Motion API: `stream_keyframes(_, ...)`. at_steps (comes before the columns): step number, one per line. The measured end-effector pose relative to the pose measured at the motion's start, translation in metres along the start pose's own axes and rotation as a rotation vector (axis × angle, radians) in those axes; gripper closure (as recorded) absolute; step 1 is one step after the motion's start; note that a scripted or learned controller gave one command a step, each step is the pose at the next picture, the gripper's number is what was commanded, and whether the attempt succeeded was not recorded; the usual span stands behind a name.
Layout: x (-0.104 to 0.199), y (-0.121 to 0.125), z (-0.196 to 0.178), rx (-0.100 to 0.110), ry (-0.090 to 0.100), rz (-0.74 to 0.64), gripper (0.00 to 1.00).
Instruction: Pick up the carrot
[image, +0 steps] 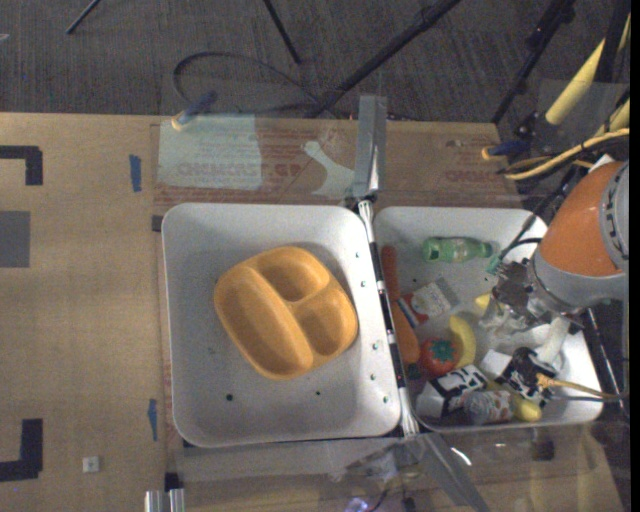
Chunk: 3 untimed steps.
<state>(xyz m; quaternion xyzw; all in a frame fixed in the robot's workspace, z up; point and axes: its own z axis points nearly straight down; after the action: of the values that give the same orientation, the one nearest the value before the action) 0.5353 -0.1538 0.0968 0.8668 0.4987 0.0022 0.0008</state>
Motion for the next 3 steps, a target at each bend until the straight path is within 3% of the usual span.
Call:
stream_keyframes(1, 0.072, -0.014, -0.087, 0.004, -0.004, 0.301, 1.00)
stream_keyframes(2, 0.024, -0.065, -0.119, 0.008, -0.007, 0.772, 1.00)
stream_keyframes(3, 0.037, -0.085, -0.173, 0.003, -0.005, 0.840, 1.00)
